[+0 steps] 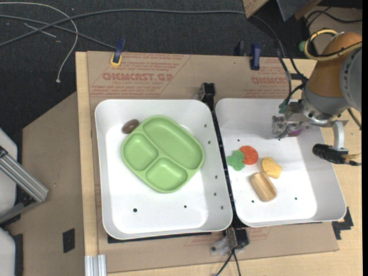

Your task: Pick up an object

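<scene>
Gripper (286,126) hovering in the right bin (310,203), up and right of the tomato (249,154); fingers' state impossible to tell. Broccoli (236,161) touching the tomato's left. Yellow piece (271,168) just right and below. Bread (263,187) below that. Green tray (163,153) and brown piece (131,126) far left, in the left bin (115,211).
</scene>
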